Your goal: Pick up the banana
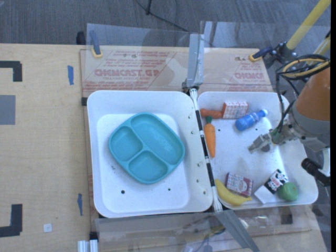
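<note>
Yellow banana: smooth and curved, it lies in the near left corner of the right bin, against the divider wall — its middle is covered by a small red carton lying over it.
Green ball: round, matte, at the near right edge of the same bin, touching a black-and-white carton just to its left.
White card: a flat pale piece lies between the red carton and the black-and-white carton; what it is cannot be made out.
Gripper: grey metal fingers point left over the middle of the right bin, nothing between them; whether they stand apart or together cannot be told from this slant.
Arm: grey with an orange band, cut off at the right side of the view.
Banana to gripper: the banana lies nearer the camera and to the left of the fingertips, well apart from them.
Carrot: orange, tapered, lengthwise along the divider, a second orange piece beyond it.
Blue bottle: glossy plastic, on its side, beside a small red-and-white box at the far wall.
Left bin: white, speckled, shallow — it holds a teal three-compartment plate.
Bench: pale wood with black and blue tape marks.
</note>
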Robot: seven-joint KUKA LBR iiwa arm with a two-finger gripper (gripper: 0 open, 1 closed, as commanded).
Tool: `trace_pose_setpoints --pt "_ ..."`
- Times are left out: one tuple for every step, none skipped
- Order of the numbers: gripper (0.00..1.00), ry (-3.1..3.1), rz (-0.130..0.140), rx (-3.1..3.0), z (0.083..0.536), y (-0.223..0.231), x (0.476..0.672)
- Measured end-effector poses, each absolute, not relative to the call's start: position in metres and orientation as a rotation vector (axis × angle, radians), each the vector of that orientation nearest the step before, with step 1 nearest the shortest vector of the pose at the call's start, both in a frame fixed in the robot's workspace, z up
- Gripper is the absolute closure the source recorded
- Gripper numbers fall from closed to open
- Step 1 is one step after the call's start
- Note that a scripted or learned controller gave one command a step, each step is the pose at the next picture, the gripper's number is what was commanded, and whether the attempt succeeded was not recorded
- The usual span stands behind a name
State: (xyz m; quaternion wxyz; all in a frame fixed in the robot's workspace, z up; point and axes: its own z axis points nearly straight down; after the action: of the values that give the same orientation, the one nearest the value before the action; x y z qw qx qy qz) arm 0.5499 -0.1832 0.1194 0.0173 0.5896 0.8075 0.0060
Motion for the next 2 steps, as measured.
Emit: trace_pose_setpoints --pt "0.00 2.566 0.001 1.815 0.166 -0.127 0.480" --pt "0.00 2.781 0.001 1.465 0.112 -0.107 0.480"
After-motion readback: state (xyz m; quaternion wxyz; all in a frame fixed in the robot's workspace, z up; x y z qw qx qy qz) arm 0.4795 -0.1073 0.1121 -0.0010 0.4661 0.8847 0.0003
